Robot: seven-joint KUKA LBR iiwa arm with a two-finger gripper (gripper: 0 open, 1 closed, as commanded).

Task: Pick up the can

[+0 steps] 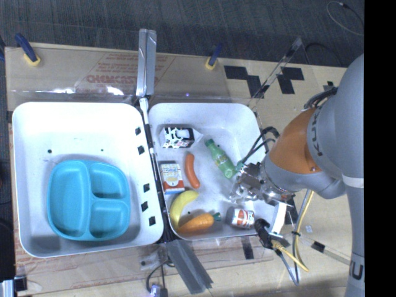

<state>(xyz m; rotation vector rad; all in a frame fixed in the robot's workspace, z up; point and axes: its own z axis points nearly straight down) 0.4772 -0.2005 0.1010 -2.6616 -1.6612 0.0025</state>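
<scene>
The can (242,218), small with a red and white label, lies on its side near the front right corner of the right bin (247,119). My gripper (243,192) hangs just above and behind the can, at the end of the grey arm with the orange band (296,153) that reaches in from the right. The wrist hides the fingertips from the camera. Nothing shows as lifted; the can rests on the bin floor.
The right bin also holds a black-and-white carton (178,136), a green bottle (220,158), a sausage (192,170), a small box (171,176), a banana (181,204) and a carrot (197,222). A blue divided plate (90,198) lies in the left bin (37,122).
</scene>
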